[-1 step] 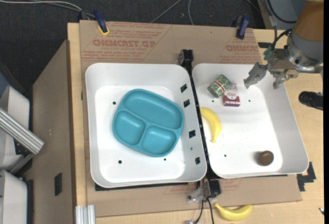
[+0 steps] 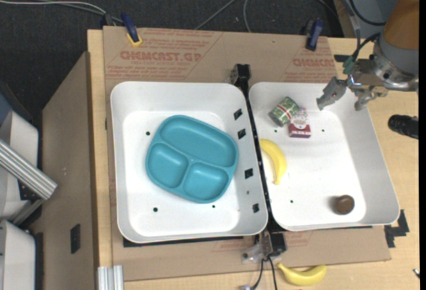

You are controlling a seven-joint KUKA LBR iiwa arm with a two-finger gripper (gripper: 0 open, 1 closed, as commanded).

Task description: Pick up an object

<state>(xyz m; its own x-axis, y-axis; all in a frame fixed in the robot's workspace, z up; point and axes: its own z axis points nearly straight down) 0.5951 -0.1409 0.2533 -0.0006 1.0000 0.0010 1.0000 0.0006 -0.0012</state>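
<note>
In the right bin (image 2: 366,162) lie a yellow banana (image 2: 274,159) by the left wall, a green-and-white packet (image 2: 283,110), a small red-and-white packet (image 2: 300,126) beside it, and a brown round object (image 2: 343,203) near the front. My gripper (image 2: 345,95) hangs over the bin's far right corner, right of the packets. Its two fingers are spread apart with nothing between them.
The left bin (image 2: 133,215) holds a blue divided plate (image 2: 191,157). Another banana (image 2: 304,274) lies on the cardboard in front of the bins. Clamps (image 2: 132,32) pin the cardboard at the back edge. Cables run across the dark floor behind.
</note>
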